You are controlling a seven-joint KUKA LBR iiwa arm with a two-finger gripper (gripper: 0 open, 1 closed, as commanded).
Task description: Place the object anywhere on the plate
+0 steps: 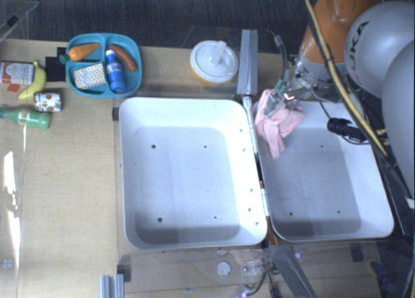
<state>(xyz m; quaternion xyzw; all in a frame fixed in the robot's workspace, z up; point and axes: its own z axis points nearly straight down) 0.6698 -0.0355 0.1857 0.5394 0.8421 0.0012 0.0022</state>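
Observation:
A crumpled pink cloth (275, 125) hangs over the far left corner of the right bin (324, 186), its top bunched between the fingers of my gripper (286, 96), which is shut on it. The cloth's lower end droops toward the bin floor, beside the wall between the two bins. The plate (135, 57) is a blue divided dish on the bench beyond the left bin's far left corner, well to the left of the gripper. It holds toy food: an orange carrot, a blue bottle, a sausage and a pale cracker.
The left bin (188, 173) lies between the gripper and the plate. A white lidded cup (214, 62) stands behind it. A banana (34, 81), a small can (47, 102), a green bottle (26, 118) and a carton (14, 73) sit at the far left.

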